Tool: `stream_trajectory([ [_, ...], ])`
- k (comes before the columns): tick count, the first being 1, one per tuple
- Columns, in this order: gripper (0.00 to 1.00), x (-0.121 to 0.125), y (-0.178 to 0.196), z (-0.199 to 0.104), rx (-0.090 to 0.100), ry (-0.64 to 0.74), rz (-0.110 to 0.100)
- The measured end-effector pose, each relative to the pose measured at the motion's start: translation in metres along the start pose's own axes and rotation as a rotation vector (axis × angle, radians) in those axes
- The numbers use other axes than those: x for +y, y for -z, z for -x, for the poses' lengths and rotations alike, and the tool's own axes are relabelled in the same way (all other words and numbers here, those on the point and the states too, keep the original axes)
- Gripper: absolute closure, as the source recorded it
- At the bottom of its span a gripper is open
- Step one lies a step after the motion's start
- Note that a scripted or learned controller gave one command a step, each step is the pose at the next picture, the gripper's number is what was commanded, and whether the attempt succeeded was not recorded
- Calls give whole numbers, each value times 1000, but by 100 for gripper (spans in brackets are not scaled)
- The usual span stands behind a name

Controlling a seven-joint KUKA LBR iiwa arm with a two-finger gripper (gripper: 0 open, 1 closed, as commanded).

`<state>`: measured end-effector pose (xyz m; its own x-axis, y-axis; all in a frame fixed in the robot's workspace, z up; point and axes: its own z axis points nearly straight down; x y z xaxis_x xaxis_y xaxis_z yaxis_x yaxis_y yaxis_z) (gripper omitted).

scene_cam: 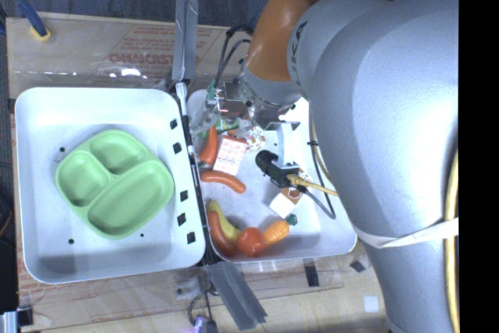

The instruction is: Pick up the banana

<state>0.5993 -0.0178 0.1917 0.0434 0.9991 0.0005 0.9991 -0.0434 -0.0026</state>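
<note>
Grey arm [390, 113] overhangs right bin [331, 242]; jaws' state cannot tell. Yellow banana [224, 224] lies curved at bin's front-left corner.

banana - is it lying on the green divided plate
No, the banana lies in the right bin among other toy foods, while the green plate sits in the left bin.

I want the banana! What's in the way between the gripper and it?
In the camera view, a hot dog lies between the gripper and the banana.

Yellow banana [224, 224], green plate [115, 182], white bins [39, 168]
</note>
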Motion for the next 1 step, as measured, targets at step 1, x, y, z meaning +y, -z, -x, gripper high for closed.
stream_trajectory([
  [1,0,51,0,-3,0,-73,-1],
])
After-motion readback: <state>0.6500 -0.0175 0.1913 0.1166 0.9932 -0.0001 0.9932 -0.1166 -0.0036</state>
